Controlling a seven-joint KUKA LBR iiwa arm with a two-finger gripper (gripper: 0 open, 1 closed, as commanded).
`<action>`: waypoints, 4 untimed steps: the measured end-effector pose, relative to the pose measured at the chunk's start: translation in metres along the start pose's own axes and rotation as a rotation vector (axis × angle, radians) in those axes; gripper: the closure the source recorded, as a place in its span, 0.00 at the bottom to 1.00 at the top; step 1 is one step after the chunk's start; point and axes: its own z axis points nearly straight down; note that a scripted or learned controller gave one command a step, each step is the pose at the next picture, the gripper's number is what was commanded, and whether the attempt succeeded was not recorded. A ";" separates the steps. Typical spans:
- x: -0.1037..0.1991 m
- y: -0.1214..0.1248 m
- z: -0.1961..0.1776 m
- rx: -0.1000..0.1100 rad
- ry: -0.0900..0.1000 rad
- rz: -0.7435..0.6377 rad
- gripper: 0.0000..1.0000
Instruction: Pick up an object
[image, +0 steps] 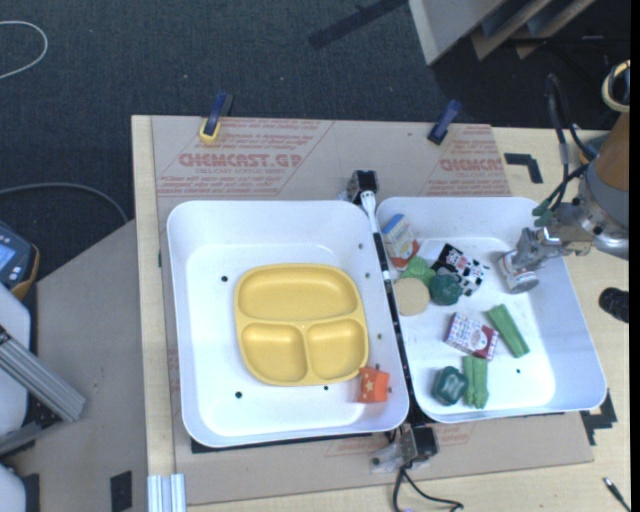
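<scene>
- Crowding the near end of the right-hand shallow white plastic bin (585, 385), a dark green rounded toy (449, 384) lies against a pale green stick-shaped piece (475, 382), with a small red-and-white printed packet (471, 335) just beyond them; its print is too small to read.
- Lying slantwise beside that packet, a bright green oblong block (508, 331) is the nearest loose piece to the silver two-finger gripper (519, 272), its long axis running from near-right to far-left.
- Hovering over the bin's far right quarter, the gripper sits beyond and slightly right of the block; whether it is spread or closed cannot be told, and nothing shows in its grasp.
- Resting in the left-hand white bin (200, 250), a yellow three-compartment plastic tray (300, 325) has a small orange block (373, 385) at its near right corner.
- Printed in red on the brown board (330, 150) behind both bins, the repeated brand reads "CHEMCAST GP".
</scene>
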 end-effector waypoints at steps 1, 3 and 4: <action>0.043 0.040 0.008 0.001 0.002 -0.004 1.00; 0.129 0.105 -0.002 -0.001 0.003 -0.003 1.00; 0.150 0.102 0.009 0.008 0.003 -0.001 1.00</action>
